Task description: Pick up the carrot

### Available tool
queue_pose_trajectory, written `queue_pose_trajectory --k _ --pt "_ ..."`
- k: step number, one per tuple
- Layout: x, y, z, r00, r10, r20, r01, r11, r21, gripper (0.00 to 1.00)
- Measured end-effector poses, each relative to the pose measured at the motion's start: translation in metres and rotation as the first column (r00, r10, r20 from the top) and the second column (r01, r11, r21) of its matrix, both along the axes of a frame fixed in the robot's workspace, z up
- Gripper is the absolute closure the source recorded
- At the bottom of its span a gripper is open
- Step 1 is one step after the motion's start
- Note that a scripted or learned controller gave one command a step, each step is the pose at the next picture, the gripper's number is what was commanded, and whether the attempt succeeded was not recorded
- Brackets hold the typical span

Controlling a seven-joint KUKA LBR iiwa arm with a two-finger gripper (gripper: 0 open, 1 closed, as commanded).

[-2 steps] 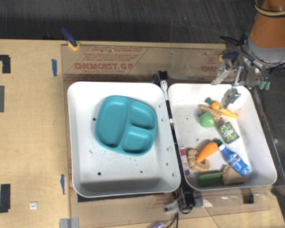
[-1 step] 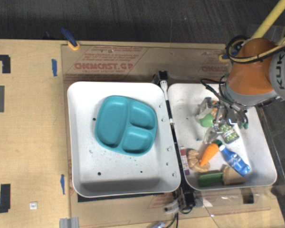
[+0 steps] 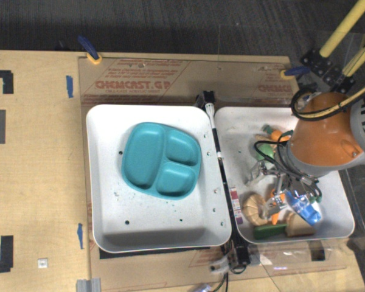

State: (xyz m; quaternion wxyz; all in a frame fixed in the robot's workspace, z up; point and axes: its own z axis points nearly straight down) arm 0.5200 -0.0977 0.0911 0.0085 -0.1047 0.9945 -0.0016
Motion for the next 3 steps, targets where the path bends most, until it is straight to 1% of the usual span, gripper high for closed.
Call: queue_pose_trajectory --k 1,2,3 --pt "-0.025 0.007 0.0 0.952 0.306 0.004 -0.306 0.952 -0.005 0.0" --pt "-0.019 -0.056 -0.001 0.922 0.388 0.001 -0.388 0.922 -0.004 0.0" --pt "-0.015 -0.054 0.012 0.921 0.389 0.012 -0.389 0.921 -0.009 1.0"
